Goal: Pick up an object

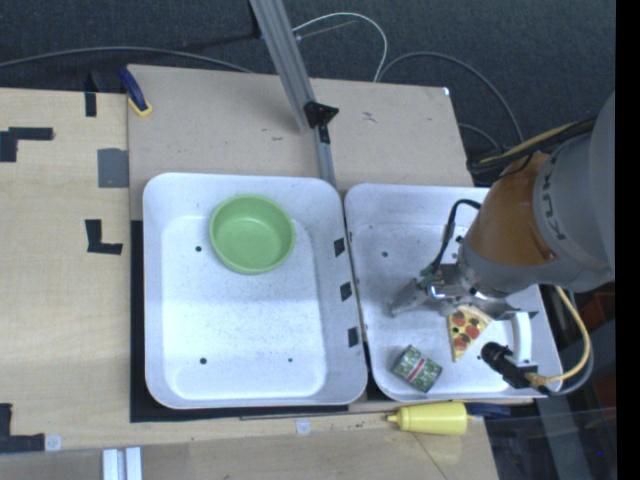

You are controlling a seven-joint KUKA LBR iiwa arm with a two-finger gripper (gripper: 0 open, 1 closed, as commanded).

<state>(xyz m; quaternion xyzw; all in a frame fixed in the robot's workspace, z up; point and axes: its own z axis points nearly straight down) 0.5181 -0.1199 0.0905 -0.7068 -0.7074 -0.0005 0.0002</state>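
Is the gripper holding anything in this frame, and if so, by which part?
Nothing is visibly held. The gripper is low in the right bin over bare floor, apart from the pizza slice and the green can.

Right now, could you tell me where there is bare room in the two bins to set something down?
The left bin is bare below and left of the green bowl. The right bin is free along its upper-left floor; its lower right is crowded by the gripper, pizza slice and small green box.
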